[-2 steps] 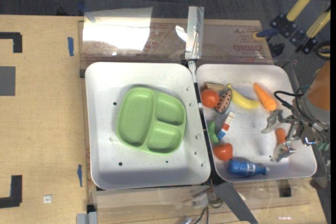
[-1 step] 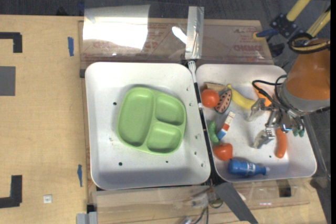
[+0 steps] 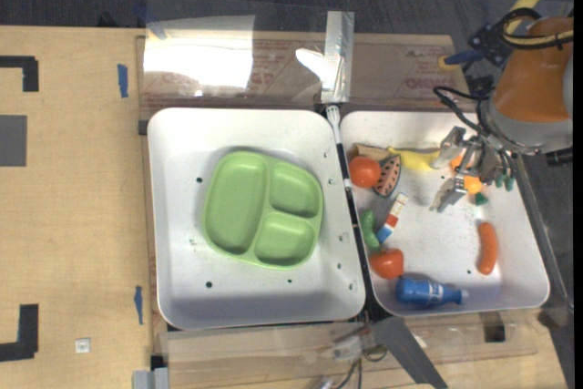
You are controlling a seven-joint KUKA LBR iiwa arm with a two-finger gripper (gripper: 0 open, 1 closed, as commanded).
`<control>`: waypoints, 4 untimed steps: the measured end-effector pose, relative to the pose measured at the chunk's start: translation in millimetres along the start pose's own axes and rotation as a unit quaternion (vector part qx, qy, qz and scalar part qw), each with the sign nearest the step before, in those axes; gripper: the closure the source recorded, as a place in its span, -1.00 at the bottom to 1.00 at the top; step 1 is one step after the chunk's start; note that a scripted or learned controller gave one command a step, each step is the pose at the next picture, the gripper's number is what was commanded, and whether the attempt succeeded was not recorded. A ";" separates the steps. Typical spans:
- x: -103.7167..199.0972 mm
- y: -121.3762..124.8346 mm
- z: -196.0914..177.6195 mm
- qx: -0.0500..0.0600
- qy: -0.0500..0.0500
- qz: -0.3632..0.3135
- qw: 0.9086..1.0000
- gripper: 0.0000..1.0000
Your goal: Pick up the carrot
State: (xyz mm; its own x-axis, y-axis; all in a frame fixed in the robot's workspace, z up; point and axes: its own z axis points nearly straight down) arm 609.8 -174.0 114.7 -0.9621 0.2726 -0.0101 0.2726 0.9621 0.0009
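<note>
Left bin (image 3: 173,150): green divided plate (image 3: 262,208).
Right bin (image 3: 524,282): tomatoes, blue bottle (image 3: 426,291), banana (image 3: 414,160), sausage (image 3: 487,248).
Carrot (image 3: 474,187): between the gripper (image 3: 466,180) fingers, upper right of the right bin (orange, green top).
Fingers: clamped on the carrot.
Surface: wooden bench (image 3: 64,223), grey carpet behind.

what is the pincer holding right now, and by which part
The pincer hangs over the right bin with a small orange piece, likely the carrot, at its tips. Whether that piece is actually gripped, or where, cannot be told.
</note>
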 end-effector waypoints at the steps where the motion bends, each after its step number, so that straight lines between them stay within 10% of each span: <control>1: -19.3 -37.3 26.8 0.000 0.000 -0.018 1.000 -1.00; 2: -23.2 -34.8 12.0 0.001 -0.007 -0.020 1.000 1.00; 3: -22.8 -34.5 13.0 0.001 -0.006 -0.020 1.000 -1.00; 4: -34.0 -19.2 27.4 0.000 0.000 -0.039 0.999 -1.00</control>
State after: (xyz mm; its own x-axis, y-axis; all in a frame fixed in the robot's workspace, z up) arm 637.6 -201.7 87.7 -0.9806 0.1959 -0.0094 0.1959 0.9806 -0.0004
